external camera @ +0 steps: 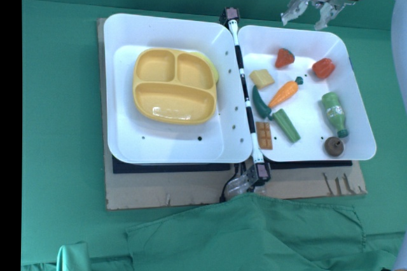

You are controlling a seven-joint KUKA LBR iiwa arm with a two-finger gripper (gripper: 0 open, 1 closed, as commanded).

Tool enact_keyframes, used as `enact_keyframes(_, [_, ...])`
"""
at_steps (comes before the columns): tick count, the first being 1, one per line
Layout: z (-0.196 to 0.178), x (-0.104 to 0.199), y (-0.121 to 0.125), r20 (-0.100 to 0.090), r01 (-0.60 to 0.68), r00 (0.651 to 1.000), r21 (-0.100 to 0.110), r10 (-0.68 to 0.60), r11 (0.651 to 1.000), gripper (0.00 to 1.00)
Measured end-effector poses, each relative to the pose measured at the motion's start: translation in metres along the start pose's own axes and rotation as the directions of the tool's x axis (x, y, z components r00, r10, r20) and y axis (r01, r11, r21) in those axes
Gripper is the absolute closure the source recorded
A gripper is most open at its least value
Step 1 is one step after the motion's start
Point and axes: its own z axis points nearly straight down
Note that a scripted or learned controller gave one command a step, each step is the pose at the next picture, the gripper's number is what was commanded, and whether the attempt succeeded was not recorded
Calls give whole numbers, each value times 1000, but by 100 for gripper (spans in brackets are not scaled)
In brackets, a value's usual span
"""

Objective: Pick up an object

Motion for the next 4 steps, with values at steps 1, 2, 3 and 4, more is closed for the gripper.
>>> enact_keyframes(1, [84, -62, -15, 2, -7, 1000, 9, 7, 1000, 0])
enact_keyframes(2, [106, -57, 3, 3, 0, 1000, -4, 0, 1000, 0])
enact_keyframes(3, [93, -58, 4, 6, -1, 1000, -7, 1, 1000, 100])
enact_keyframes(4, [-6, -58, -16, 5, -1, 1000, -13, 1, 1000, 100])
